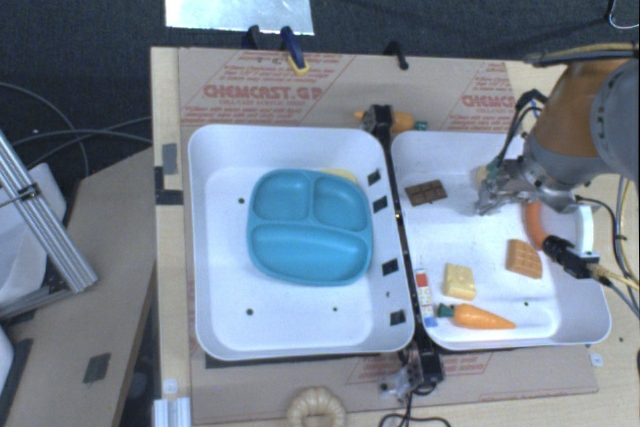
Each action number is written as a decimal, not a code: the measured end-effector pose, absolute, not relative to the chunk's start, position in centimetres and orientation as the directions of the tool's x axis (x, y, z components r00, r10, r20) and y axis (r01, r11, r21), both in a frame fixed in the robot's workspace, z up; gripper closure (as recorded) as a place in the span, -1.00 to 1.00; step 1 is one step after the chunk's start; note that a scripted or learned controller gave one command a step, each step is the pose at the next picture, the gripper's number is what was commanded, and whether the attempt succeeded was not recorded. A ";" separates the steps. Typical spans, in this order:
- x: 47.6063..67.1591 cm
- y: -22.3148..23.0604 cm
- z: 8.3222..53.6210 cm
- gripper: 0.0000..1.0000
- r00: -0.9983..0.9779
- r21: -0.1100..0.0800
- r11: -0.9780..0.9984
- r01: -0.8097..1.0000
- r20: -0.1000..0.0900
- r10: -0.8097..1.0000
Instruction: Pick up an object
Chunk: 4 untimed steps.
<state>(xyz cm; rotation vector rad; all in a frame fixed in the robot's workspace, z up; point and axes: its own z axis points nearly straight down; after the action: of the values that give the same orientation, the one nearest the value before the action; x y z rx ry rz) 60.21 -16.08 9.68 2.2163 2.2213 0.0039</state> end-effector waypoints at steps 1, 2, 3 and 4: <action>60.9 -16.7 15.9 1.00 -0.004 0.009 0.004 1.000 -0.002 1.000; 61.5 -16.6 22.4 1.00 -0.006 0.010 0.006 1.000 -0.002 1.000; 61.6 -16.6 22.5 1.00 -0.006 0.004 0.006 1.000 -0.001 1.000; 63.2 -11.1 22.1 1.00 -0.010 0.004 0.010 1.000 0.001 1.000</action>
<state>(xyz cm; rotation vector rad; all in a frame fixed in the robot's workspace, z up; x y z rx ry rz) 63.25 -11.07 22.14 2.2088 2.2315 0.0058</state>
